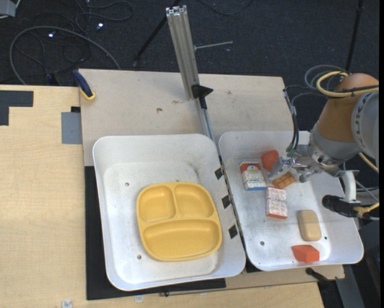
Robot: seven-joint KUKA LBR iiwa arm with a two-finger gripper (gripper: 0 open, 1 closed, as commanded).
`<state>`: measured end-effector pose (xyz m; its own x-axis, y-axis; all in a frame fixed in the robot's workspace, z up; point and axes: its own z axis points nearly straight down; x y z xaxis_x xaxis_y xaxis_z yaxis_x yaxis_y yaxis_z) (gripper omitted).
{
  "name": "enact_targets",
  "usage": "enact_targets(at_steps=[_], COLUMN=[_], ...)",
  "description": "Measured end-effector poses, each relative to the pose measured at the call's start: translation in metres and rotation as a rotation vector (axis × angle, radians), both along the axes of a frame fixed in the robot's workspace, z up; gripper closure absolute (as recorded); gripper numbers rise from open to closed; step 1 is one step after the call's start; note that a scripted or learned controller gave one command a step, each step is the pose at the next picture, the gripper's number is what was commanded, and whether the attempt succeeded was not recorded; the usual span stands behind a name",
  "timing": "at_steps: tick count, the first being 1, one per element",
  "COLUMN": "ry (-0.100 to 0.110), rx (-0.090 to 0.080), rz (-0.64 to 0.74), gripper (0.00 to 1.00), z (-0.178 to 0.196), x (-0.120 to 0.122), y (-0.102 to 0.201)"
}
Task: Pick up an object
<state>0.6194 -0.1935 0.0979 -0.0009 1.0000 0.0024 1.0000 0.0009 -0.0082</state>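
Observation:
The right bin (pixel 345 252) holds several small items. A white and orange carton (pixel 253 176) lies at its upper left, with a red-orange piece (pixel 270 158) just behind it. A small orange-brown piece (pixel 282 181) sits next to a red and white box (pixel 277 203). Nearer the front lie a tan bread-like block (pixel 309 224) and a red piece (pixel 306 253). My gripper (pixel 293 166) reaches in from the right, low over the bin's upper middle, right beside the red-orange and orange-brown pieces.
A yellow divided plate (pixel 177 221) lies in the left bin (pixel 115 165). A metal post (pixel 184 50) rises behind the bins. The arm's grey body and orange band (pixel 340 117) stand over the right bin's far right corner. Cables lie on the dark floor behind.

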Motion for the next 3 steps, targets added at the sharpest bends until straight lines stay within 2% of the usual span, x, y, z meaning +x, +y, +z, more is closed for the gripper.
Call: enact_targets(at_steps=[1,2,3], ry=[-0.008,-0.012,-0.01], rx=[-0.002,-0.001,-0.003], rz=[0.001,0.002,0.001], gripper=[0.0,1.0,1.0], z=[-0.007,0.004,0.048], x=[0.001,0.003,0.001], y=[0.001,0.001,0.006])
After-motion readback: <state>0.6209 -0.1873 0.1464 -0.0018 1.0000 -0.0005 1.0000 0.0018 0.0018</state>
